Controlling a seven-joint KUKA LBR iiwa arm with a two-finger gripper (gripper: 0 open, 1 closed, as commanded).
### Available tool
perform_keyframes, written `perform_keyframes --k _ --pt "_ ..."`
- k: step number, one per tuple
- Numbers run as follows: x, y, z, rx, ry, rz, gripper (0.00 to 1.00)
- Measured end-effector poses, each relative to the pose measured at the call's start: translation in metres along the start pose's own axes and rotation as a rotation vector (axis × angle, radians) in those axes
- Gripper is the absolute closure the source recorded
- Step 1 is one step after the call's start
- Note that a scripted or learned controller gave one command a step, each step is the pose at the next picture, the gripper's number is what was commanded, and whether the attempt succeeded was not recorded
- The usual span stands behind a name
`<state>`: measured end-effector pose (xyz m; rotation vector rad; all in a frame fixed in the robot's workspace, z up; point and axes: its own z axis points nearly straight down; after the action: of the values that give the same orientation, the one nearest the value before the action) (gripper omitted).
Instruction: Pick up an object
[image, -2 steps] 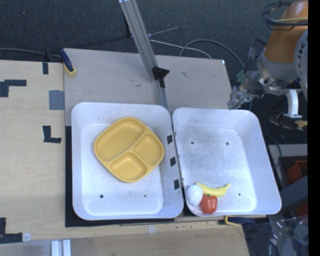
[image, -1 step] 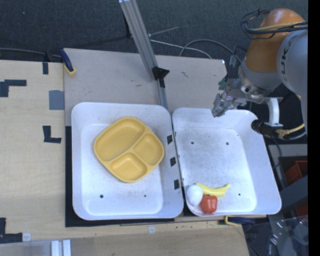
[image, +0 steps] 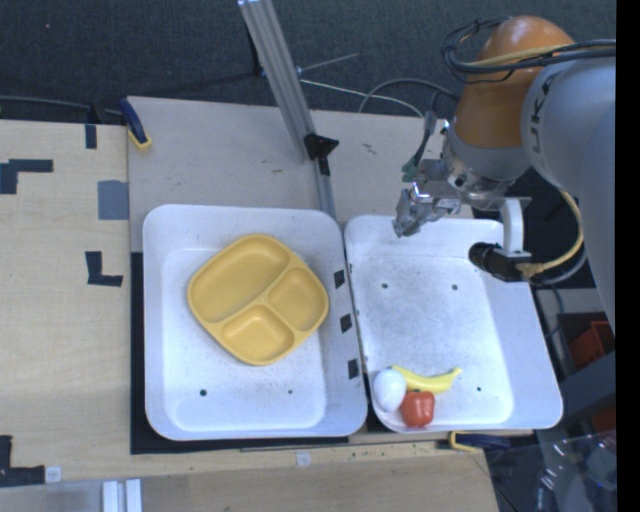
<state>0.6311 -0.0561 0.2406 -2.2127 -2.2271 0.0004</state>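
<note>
Right white bin (image: 520, 330), banana (image: 432, 379) at near edge, well apart from end effector (image: 408, 222), grip state unclear

a yellow banana (image: 432, 380), white egg (image: 387, 389) and red pepper (image: 419, 407) huddle touching at the right bin's (image: 440, 300) near edge.

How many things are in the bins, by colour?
Yellow: 2, the tray and the banana
White: 1, the egg
Red: 1, the pepper
Total: 4
</note>
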Motion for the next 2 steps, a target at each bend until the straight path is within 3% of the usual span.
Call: perform_keyframes --k 1,2 --pt "0.049 -0.013 0.013 0.002 0.0 0.001 1.0" --pt "0.102 -0.041 0.009 0.002 0.0 0.0 1.0"
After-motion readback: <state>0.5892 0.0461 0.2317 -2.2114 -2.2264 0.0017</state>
